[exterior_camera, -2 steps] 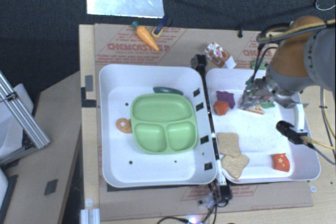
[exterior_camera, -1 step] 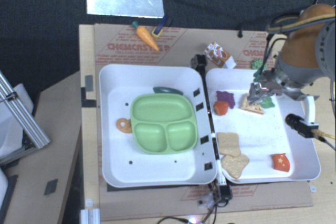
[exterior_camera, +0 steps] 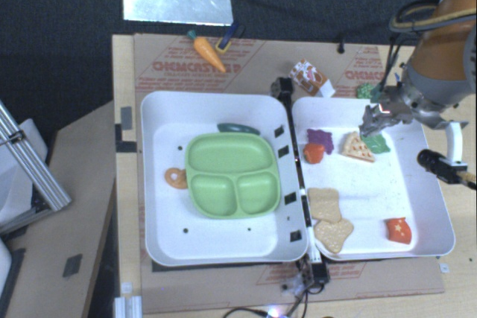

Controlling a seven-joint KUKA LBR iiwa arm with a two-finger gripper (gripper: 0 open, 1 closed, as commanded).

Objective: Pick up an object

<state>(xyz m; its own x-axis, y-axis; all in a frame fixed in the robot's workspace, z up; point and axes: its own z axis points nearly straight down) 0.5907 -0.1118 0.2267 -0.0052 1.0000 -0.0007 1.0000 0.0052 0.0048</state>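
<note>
2 white bins sit side by side on the table [exterior_camera: 127, 123]; the arm enters from the right and its tool [exterior_camera: 373, 121] hangs over the far part of the right bin [exterior_camera: 428, 182]. Whether the tool is apart or together cannot be told at this slant, and nothing is visible between its tips.

The likely target is the pizza slice [exterior_camera: 359, 148], lying in the right bin just on the near side of the tool and slightly to its left. A green leafy piece [exterior_camera: 378, 144] touches the slice's right edge, directly under the tool. The slice's long axis appears to run from far-left to near-right, though this is hard to confirm.

Other contents of the right bin: a purple piece [exterior_camera: 320, 138] and a red piece [exterior_camera: 314, 153] to the left of the slice, 2 tan bread-like pieces [exterior_camera: 328, 218] near the front left, and a red-orange block [exterior_camera: 399, 230] near the front right, well apart from the tool.

The left bin [exterior_camera: 160, 160] holds a green divided tray [exterior_camera: 229, 175] and a small pretzel [exterior_camera: 176, 178].

Judgement: the move turns on a short shift toward the near-left before descent. Risk: dropping straight down would catch the green leafy piece, or both items together.
</note>
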